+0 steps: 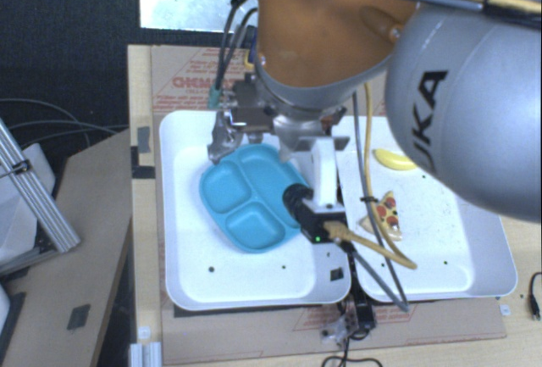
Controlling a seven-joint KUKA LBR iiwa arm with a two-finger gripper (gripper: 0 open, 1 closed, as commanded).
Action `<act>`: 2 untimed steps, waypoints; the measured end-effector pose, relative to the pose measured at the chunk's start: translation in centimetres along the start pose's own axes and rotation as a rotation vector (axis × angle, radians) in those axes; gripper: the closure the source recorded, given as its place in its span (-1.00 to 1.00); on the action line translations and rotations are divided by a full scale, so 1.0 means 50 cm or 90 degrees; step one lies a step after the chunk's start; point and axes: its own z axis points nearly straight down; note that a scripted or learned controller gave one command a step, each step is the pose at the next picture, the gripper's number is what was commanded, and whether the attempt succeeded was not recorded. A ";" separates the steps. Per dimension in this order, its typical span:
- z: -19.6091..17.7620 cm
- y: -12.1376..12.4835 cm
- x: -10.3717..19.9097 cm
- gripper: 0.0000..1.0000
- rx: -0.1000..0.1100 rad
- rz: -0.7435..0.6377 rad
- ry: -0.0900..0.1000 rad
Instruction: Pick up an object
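Blue tray (250, 204), a divided plastic dish w/ three compartments, lay in the left bin (182, 272), toward its upper right, one end just beside the wall between the bins. Gripper (222, 145) sat at the tray's upper-left rim; fingers looked to straddle or touch the rim, but how far apart they stood could not be told, and no grip on the tray was confirmed. Arm (339, 18) covered much of the bin's back.

Judgement: a rim pinch on thin plastic needs one finger inside the lip, one outside, closed square; the tray is wide and likely to swing on the lift, so go up slow.

Right bin (487, 264) held a yellow piece (394, 159) and a pizza-slice toy (389, 215), well apart from the tray. Both bins rested on cardboard (182, 73) over the bench; dark floor to the left, cables (377, 259) trailing across the divider.
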 end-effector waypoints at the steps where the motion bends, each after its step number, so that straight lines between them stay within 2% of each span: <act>1: -0.267 -0.006 -0.010 -1.00 -0.010 0.004 0.003; 2: -0.227 0.021 -0.148 -1.00 0.000 0.012 -0.003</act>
